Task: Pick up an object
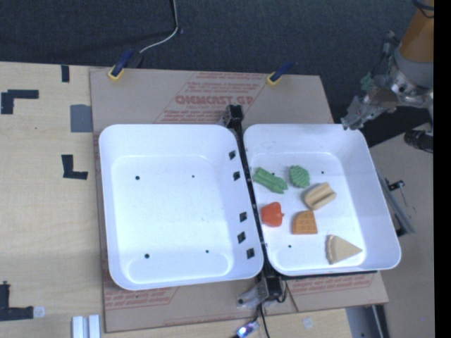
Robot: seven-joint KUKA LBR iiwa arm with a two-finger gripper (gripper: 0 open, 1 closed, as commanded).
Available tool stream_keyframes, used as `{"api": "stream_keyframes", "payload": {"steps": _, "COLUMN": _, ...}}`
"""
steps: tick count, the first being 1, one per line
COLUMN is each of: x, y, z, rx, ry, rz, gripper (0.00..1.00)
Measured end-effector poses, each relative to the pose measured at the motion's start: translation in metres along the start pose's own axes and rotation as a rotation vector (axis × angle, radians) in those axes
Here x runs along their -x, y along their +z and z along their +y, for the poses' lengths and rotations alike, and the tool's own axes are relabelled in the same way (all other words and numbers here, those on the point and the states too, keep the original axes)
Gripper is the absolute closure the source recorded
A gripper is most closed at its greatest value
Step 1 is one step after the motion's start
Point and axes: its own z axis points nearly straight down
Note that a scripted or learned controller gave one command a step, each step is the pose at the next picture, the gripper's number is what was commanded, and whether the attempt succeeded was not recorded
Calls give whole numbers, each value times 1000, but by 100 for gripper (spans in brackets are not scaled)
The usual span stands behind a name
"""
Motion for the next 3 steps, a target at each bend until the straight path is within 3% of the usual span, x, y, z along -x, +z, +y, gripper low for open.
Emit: {"api": "stream_keyframes", "payload": {"steps": 3, "x": 0, "y": 1, "z": 0, "rx": 0, "ry": 0, "rz": 0, "gripper": 100}}
